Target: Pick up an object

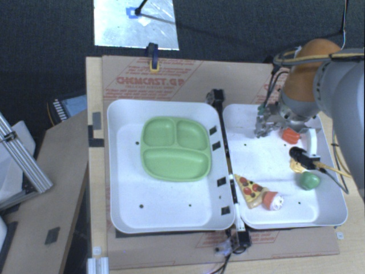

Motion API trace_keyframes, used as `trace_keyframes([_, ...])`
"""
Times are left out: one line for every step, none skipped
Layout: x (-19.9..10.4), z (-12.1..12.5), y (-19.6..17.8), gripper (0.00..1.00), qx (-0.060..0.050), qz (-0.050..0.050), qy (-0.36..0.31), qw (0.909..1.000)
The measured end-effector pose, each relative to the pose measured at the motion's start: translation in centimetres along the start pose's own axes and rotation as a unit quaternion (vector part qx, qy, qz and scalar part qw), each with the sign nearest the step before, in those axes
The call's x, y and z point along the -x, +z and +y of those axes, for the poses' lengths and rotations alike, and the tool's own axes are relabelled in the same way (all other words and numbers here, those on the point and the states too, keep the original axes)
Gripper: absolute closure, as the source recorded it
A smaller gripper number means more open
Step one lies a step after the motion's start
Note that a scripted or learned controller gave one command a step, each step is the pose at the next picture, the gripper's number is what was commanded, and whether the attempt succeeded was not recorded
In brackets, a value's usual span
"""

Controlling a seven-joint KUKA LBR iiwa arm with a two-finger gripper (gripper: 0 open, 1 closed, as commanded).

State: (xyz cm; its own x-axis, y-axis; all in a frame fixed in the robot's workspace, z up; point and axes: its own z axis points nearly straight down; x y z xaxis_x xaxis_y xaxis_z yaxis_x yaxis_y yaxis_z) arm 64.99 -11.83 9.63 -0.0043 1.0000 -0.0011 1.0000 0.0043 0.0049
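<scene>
My gripper (263, 129) hangs low over the back of the right bin (331, 213), close to its floor. Just to the right of it lies a small orange-red piece (291, 135), apart from the gripper. Further forward in that bin are a round green toy (310, 180), a toy pizza slice (251, 190) and a small red and white piece (273, 200) touching the slice's right end. The arm's grey body and orange band (311, 67) come in from the right and hide the bin's back right corner.
The left bin (122, 210) holds a green divided plate (174, 148) near its middle. A black divider rail (223, 153) runs between the two bins. The right bin's floor is bare in front of the gripper.
</scene>
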Motion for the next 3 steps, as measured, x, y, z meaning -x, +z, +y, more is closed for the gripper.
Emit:
trace_keyframes([0.5,0.5,-6.4,1.0,0.002,0.0,0.0,1.0])
trace_keyframes([0.0,0.3,-12.7,1.0,0.002,0.0,-0.001,1.0])
trace_keyframes([0.0,0.5,-18.2,1.0,0.002,0.0,-0.001,1.0])
